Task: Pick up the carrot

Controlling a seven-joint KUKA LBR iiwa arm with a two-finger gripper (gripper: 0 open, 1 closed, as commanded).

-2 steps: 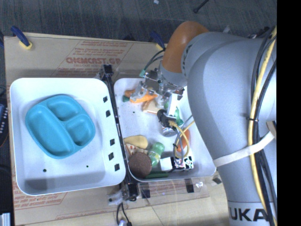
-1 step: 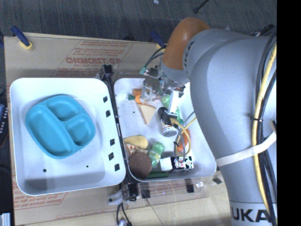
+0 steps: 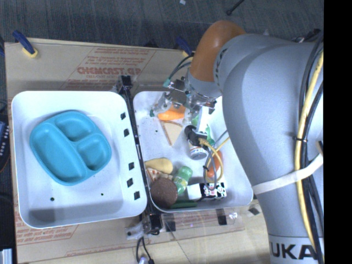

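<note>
1. The carrot [image 3: 171, 114], an orange piece, lies in the upper part of the right bin [image 3: 237, 187], near the centre of the frame, directly under the gripper [image 3: 179, 99] and just below its metal parts.
2. Whether the gripper is spread or closed cannot be told from this angle; the wrist hardware covers it, and it is unclear whether it touches the carrot.
3. Below the carrot in the same bin lie a pale wedge [image 3: 172, 131], a small can [image 3: 198, 150], a yellowish potato-like item [image 3: 159, 164], a green item [image 3: 182, 174], a brown round item [image 3: 164, 191] and a small black-and-white box [image 3: 212, 190].
4. The left bin [image 3: 33, 213], at the frame's left, holds a blue divided tray [image 3: 69, 147].
5. Both bins sit on a cardboard sheet [image 3: 99, 65]; the dark floor [image 3: 110, 10] fills the top of the frame.
</note>
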